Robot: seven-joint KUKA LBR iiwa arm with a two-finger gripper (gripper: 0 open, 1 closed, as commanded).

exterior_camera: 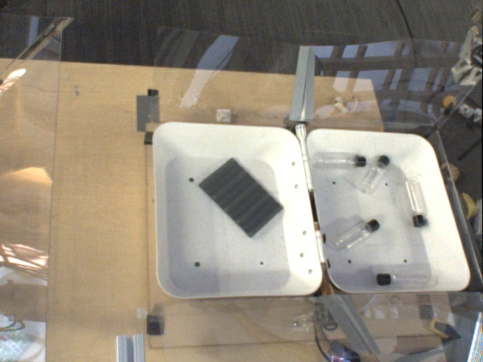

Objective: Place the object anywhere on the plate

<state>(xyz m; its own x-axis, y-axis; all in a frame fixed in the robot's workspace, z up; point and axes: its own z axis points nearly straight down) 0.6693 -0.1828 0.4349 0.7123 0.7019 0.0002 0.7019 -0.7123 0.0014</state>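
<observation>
Since none of the vials rests on the dark ribbed plate (240,197) yet, you are at the very start: the pick has not been made. The plate lies flat and askew in the left bin (162,202). To the right of the plate, across the divide, the right bin (445,202) holds clear black-capped vials lying on their sides. The nearest vial (353,234) is right of the plate and a little below it. A fifth vial (407,279), furthest below the plate's level, is faint against the white, so treat it as probable. You cannot tell whether the claw is released or clenched. Your next move calls for choosing one vial, likely the nearest, and closing across its round body squarely so it does not roll away.
</observation>
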